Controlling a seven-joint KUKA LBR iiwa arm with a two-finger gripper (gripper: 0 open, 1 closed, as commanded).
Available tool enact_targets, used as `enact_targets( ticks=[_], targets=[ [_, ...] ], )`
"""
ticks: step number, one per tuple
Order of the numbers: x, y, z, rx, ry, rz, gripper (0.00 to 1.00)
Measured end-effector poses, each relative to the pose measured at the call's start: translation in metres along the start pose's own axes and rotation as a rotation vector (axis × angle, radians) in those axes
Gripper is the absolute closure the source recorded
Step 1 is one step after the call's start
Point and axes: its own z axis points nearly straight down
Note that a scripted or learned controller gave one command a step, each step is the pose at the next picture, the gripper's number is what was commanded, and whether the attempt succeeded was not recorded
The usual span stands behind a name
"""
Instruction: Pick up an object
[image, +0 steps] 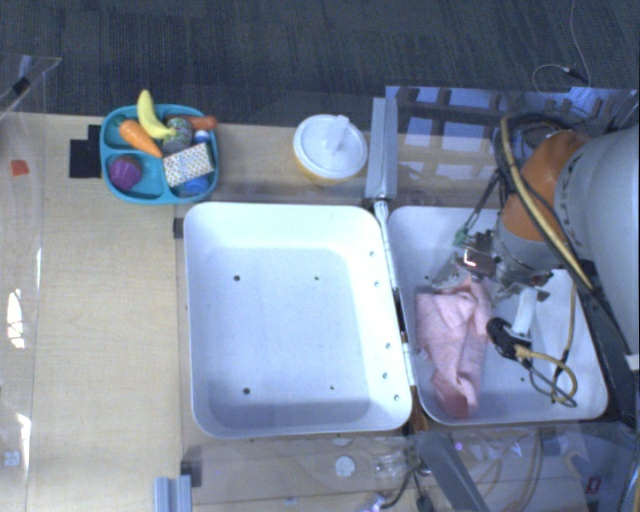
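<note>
Pink cloth (450, 340) lies crumpled in right bin (590, 400), toward 9 o'clock wall. Judgement: light, soft, limp, drapes when lifted; pinch raised fold near top. End effector (478, 262) at cloth's 12 o'clock edge; grip state: cannot tell.

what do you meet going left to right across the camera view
black block → blue tray of toy food → white lidded bowl → left bin → pink cloth in the right bin → arm
</note>
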Motion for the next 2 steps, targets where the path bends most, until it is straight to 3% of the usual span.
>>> enact_targets(
  ticks=[1, 2],
  targets=[
    [0.0, 0.001, -0.006, 0.003, -0.001, -0.002, 1.0],
    [-0.003, -0.013, -0.102, 0.001, -0.001, -0.254, 1.0]
  ],
)
